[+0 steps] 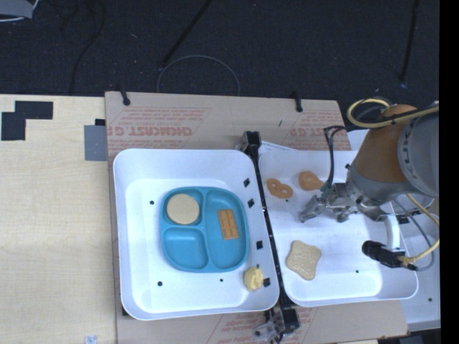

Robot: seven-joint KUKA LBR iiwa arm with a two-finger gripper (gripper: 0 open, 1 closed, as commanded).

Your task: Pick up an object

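Observation:
My gripper [313, 211] hangs low over the middle of the right bin [401, 285], reaching in from the right. A brown pretzel [280, 188] lies just up and left of it. A small orange piece [310, 180] sits right above it. A tan slice of toast [303, 259] lies below it, toward the bin's front. I see nothing held in the gripper.
The left bin [136, 192] holds a blue divided tray [204, 229] with a round cracker [182, 208] and a rectangular biscuit [229, 224]. A yellow lump [253, 278] lies in that bin's front right corner. A black divider [262, 213] runs between the bins.

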